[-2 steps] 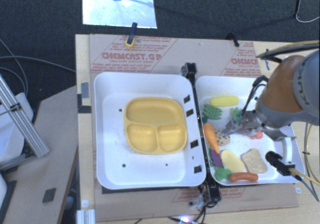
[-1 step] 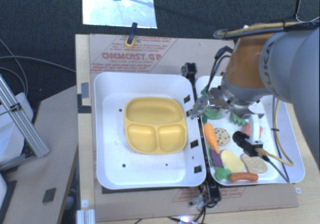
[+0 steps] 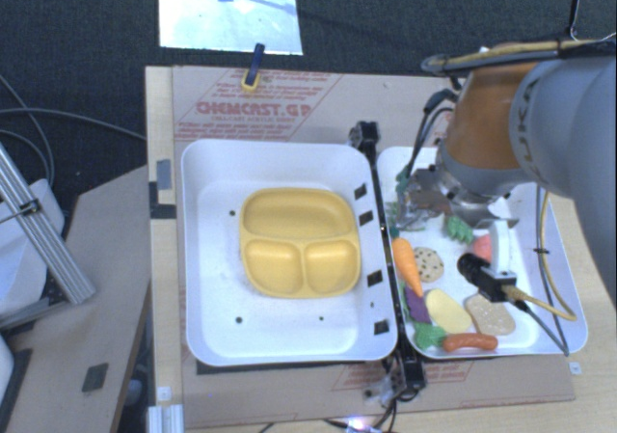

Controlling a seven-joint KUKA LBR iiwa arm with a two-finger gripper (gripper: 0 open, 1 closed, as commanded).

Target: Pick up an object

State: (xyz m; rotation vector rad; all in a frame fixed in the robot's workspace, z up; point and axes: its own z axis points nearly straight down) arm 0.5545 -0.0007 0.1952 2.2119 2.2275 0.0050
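Hovering over the right bin (image 3: pixel 559 325): gripper (image 3: pixel 416 202), grip state can't tell. Carrot (image 3: pixel 409 265), cookie (image 3: pixel 429 265) just below it. Yellow tray (image 3: pixel 297 240) in left bin (image 3: pixel 207 257).

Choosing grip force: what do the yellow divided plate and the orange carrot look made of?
The yellow divided plate looks like moulded plastic: smooth, uniform, soft sheen. The orange carrot seems a plastic toy, evenly coloured; possibly rubber.

In the right bin (image 3: pixel 569 320) I see toy foods lying loose: an orange carrot (image 3: pixel 408 265), a speckled cookie (image 3: pixel 429 265), a purple piece (image 3: pixel 416 304), a yellow slice (image 3: pixel 445 309), a red sausage (image 3: pixel 470 343) along the near wall.
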